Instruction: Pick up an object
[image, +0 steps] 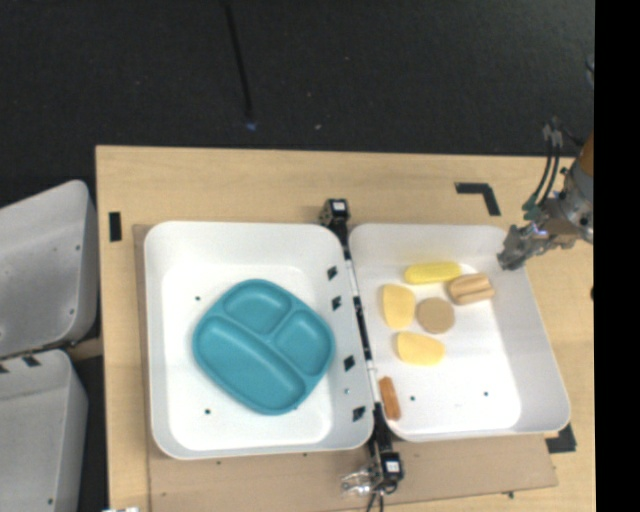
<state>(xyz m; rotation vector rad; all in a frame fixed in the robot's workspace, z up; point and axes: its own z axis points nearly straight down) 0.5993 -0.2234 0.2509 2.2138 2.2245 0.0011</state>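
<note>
Going left to right: the teal divided tray (264, 345) sits alone in the left bin (170, 420), well away from the fingers, and the right bin (540, 405) has the pickable stuff, with an orange stick (389, 398) by its left wall and farthest from the fingers. Then come three yellow pieces (399, 306), (420, 348), (432, 272), a tan disc (435, 315), and the brown roll (470, 289), which is closest, just down-left of them. The gripper (518, 250) hovers at the bin's upper right edge, and I honestly can't tell if it's open or closed, so I'd go for the roll, coming straight down centred across its narrow width to avoid nudging the yellow piece beside it.
</note>
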